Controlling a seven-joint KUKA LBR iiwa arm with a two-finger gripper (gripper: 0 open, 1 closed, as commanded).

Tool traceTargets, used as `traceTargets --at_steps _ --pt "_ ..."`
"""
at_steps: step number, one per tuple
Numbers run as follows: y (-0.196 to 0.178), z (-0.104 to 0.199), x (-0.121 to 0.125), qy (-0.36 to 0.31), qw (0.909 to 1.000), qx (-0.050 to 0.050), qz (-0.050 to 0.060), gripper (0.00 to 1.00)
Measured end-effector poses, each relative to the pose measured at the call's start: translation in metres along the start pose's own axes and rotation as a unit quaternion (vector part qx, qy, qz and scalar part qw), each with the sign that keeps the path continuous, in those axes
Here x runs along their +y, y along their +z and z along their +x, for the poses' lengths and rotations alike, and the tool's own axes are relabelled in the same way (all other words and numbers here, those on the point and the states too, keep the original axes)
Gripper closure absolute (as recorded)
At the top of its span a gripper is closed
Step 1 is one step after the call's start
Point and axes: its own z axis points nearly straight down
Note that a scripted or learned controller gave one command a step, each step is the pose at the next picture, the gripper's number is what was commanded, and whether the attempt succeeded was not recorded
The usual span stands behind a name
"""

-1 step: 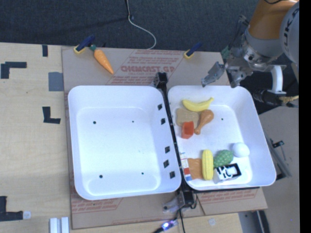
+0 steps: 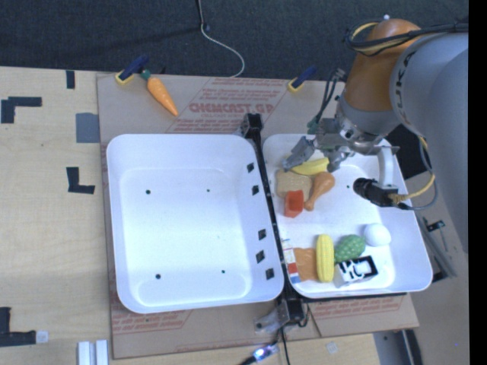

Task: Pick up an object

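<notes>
Tool (image 2: pixel 316 152) hung over the right bin's (image 2: pixel 415 268) far-left corner, fingers spread and clamped on nothing, tips touching or just above the banana (image 2: pixel 310 167), which lay at its 6 o'clock, long axis running 3 to 9.

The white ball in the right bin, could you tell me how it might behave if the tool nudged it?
The white ball looks round and smooth, so it would probably roll. The green toy beside it may stop it leftwards; the bin wall likely checks it rightwards.
</notes>
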Motion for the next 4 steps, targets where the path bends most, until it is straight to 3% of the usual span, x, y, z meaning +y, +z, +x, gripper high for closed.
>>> traceTargets --at_steps 1,2,3,4 --pt "0.099 -0.013 0.017 0.001 1.0000 -0.002 -0.003 0.00" --pt "0.081 -0.013 0.020 0.000 1.0000 -0.003 -0.008 1.00" --pt "0.087 -0.024 -0.061 0.003 0.9999 -0.002 -0.014 1.00" --pt "0.089 -0.073 0.030 0.000 1.0000 -0.002 -0.008 1.00"
